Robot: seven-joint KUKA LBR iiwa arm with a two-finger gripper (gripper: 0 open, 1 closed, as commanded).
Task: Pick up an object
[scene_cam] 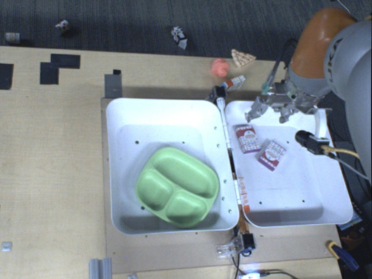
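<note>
Gripper (268, 113) open above two red-and-white packets (260, 146).

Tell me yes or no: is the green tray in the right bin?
No, the green tray lies in the left bin, while the right bin holds two small red packets.

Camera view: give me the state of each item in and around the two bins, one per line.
Green divided plate: lying tilted in the left bin.
Two red-and-white packets: flat in the right bin, apart.
Gripper: above the right bin's far edge, holding nothing visible.
Pink ball: on the bench.
</note>
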